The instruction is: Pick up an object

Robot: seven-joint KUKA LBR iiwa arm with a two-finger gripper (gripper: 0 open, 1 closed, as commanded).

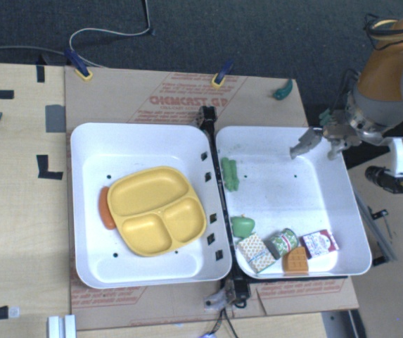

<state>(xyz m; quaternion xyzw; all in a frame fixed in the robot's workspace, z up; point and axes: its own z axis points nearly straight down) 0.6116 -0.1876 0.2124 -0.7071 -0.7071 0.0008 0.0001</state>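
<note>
Approach step, nothing grasped. The claw (314,144) hangs over the right bin's (342,189) upper right corner, fingers spread and empty. The objects cluster along the bin's near edge: green can (283,242), small carton (318,243), checkered packet (255,252), orange waffle (295,260). All well apart from the claw. Next: travel toward the near edge, centre over one, descend.

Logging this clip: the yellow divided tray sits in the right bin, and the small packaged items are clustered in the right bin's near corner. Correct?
Not quite. The camera view shows the yellow divided tray in the left bin, not the right. The small packaged items are indeed clustered in the right bin's near corner.
</note>
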